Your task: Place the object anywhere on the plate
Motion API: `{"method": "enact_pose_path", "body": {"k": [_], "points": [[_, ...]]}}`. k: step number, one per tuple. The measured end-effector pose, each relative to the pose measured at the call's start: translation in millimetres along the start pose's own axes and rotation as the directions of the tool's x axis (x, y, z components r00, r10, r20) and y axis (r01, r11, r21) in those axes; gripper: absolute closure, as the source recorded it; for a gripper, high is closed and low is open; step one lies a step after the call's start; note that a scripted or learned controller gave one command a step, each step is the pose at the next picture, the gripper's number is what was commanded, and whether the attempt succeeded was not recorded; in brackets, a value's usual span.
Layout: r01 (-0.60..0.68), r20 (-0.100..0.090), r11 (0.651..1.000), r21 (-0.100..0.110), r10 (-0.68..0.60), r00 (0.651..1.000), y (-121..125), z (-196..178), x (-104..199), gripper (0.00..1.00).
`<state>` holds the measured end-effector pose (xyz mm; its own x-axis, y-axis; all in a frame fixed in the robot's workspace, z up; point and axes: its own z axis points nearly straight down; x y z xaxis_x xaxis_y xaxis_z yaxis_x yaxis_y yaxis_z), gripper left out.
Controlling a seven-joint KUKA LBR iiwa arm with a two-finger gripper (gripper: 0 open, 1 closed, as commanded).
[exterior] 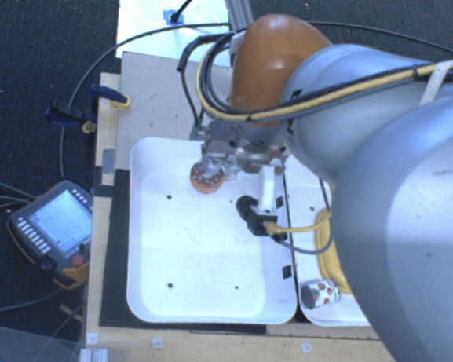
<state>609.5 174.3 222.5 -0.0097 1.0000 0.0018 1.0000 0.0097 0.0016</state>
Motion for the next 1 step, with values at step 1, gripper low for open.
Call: {"method": "enact_pose_path", "body": {"k": [1], "points": [[-0.004,0.001,1.0,0.001,0.004,1.0,0.5,-0.6,-3.4,0.0]]}}
